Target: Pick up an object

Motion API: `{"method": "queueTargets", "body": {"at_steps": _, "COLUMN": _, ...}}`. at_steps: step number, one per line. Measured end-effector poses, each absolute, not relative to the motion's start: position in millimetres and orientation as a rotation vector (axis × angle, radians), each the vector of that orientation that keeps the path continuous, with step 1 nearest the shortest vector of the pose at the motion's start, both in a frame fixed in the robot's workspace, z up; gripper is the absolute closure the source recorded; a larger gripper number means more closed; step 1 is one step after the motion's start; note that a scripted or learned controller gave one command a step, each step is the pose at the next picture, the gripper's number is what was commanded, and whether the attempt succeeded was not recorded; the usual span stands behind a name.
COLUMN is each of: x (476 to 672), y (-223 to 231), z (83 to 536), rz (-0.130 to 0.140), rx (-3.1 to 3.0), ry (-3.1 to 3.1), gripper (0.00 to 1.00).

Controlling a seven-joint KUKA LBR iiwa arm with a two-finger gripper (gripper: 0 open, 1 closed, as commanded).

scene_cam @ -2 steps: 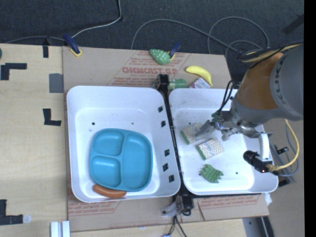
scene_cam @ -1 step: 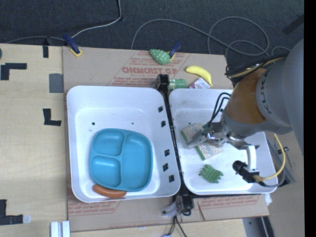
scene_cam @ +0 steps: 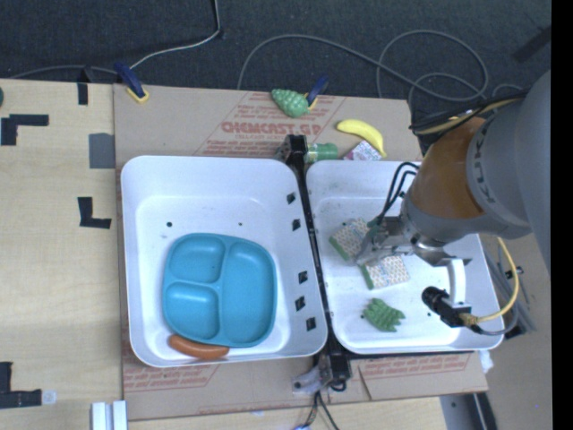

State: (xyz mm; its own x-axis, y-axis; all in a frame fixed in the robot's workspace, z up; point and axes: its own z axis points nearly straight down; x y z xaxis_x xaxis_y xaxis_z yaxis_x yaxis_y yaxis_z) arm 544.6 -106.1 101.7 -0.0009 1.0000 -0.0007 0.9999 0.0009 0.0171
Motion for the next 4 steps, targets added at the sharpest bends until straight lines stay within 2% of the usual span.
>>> {"method": "queueTargets", "body": {"at_steps": 1, "x": 545.0, "y": -106, "z": 102, "rz": 0.019, "rx": 2.210, "ry": 2.213, "gripper": 0.00}}
{"method": "queueTargets", "body": {"at_steps": 2, "x": 601.7, "y": -94, "z": 86, "rz": 0.003, "rx": 2.218, "ry": 2.222, "gripper": 0.00}}
{"method": "queueTargets", "body": {"at_steps": 3, "x": 601.5, "y": -95, "z": 96, "rz": 0.001, "rx": 2.218, "ry": 2.222, "gripper": 1.00}}
{"method": "queueTargets", "body": {"at_steps": 4, "x": 619.9, "y": -149, "z": 131, "rz": -0.002, "rx": 2.220, "ry": 2.221, "gripper": 1.00}}
